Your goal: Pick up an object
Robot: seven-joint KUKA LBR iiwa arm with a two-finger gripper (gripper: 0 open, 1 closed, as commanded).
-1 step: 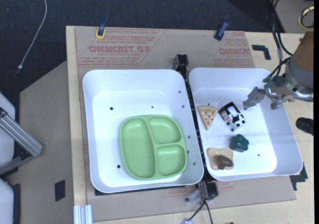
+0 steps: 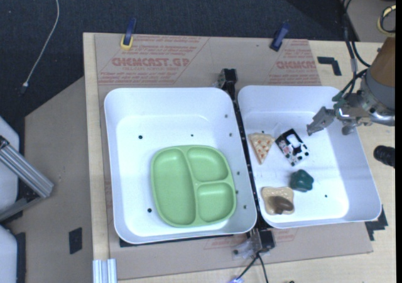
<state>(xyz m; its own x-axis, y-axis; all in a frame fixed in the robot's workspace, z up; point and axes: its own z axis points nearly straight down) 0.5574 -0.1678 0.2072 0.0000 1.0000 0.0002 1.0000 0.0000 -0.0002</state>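
Note:
The right bin (image 2: 352,212) holds several small items. A tan pizza-slice toy (image 2: 260,146) lies by its left wall. A black-and-white piece (image 2: 292,146) sits just right of the slice. Below them are a dark green lump (image 2: 302,180) and a beige-brown cup-like toy (image 2: 278,200). My gripper (image 2: 331,126) hovers over the bin's upper right part, up and to the right of the black-and-white piece. Its fingers are spread open with nothing between them.
The left bin (image 2: 125,124) carries a light green divided plate (image 2: 191,184). A black clamp (image 2: 227,78) sits where the bins meet at the back. Blue clips (image 2: 279,35) hold the cardboard base. The arm's grey body fills the right edge.

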